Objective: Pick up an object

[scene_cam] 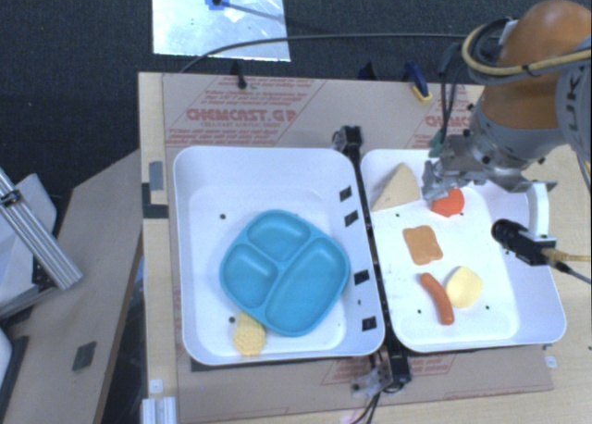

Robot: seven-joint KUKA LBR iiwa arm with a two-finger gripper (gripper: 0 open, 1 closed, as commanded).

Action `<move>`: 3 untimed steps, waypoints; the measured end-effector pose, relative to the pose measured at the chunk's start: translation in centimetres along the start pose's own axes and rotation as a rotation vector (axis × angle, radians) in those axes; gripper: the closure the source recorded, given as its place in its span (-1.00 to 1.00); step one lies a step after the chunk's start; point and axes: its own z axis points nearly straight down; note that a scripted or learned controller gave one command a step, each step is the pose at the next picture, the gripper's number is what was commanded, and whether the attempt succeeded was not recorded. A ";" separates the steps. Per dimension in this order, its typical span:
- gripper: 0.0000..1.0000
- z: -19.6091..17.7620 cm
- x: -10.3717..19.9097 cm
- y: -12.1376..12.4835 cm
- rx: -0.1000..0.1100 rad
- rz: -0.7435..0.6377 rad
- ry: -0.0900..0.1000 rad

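You've got one fixed camera, mounted above the bench (277, 98), looking down at a slant. Both white bins sit mid-frame: left bin (199, 228), right bin (527, 306). Arm (536, 52) enters from your right edge. Medium distance.

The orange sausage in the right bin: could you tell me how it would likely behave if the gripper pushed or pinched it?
The sausage is a slim rounded cylinder lying flat, so a sideways push would probably roll it. Its glossy look suggests a smooth plastic toy, likely light and stiff, and it may slip from a pinch. The yellow piece beside it could get nudged too.
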 end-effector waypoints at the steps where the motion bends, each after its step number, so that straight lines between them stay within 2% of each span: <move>1: 1.00 1.8 5.2 1.3 0.002 0.000 0.000; 3: 1.00 3.3 15.1 5.7 -0.001 -0.001 0.001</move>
